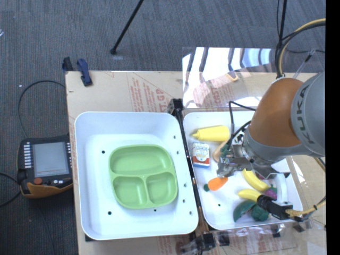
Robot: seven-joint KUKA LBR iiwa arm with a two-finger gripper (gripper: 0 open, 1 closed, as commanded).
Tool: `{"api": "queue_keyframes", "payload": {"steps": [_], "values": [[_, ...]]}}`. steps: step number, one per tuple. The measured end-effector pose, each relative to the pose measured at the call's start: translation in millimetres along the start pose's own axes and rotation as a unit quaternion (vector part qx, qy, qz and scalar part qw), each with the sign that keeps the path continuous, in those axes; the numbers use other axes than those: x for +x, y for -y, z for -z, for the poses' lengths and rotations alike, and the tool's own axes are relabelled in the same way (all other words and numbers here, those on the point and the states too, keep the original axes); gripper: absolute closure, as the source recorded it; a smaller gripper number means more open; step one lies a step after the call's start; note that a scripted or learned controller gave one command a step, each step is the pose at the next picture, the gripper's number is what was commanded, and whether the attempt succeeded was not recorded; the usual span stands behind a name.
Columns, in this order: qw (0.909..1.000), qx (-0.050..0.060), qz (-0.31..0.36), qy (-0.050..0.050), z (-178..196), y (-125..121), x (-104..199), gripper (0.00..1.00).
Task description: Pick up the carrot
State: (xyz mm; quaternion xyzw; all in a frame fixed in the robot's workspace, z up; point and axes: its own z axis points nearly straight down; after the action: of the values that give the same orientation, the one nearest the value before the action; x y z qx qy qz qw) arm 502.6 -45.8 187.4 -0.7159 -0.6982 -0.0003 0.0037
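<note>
arm: i see the grey kuka arm (313,116) reaching in from the right, its orange band (276,113) hanging over the right bin.
gripper: the gripper (227,166) is low inside the right bin, just above the carrot; from this slanted view i cannot tell its state, and i see nothing held in it.
carrot: the orange carrot (218,183) lies on the floor of the right bin, left of centre, green end toward the bin's left wall, directly under the gripper tip. whether the two touch, i cannot tell.
right bin: the white right bin (297,195) also holds a yellow corn cob (211,133) near the far left corner, a small red and white carton (201,154) just below it, a banana (255,180) right of the carrot, a second yellow piece (248,195) below that, and a dark green vegetable (245,210) near the front wall.
left bin: the white left bin (90,142) holds a light green divided plate (142,175) with three compartments, lying flat near the centre.
bench: the bins sit side by side on a brown board (133,86).
surroundings: a teach pendant (45,166) lies on the floor left of the bench; a blue clamp (83,71) grips the board's far left corner.
</note>
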Motion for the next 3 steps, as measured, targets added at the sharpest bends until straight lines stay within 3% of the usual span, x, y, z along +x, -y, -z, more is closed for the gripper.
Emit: {"api": "queue_keyframes", "payload": {"steps": [1, 2, 3], "values": [[1.0, 0.004, -0.002, 0.001, -3, 2, -2, 0.0], [0.9997, 0.006, 0.025, 0.001, -55, 29, -40, 0.0], [0.9971, 0.005, 0.077, 0.0, -104, 28, -39, 0.0]]}}
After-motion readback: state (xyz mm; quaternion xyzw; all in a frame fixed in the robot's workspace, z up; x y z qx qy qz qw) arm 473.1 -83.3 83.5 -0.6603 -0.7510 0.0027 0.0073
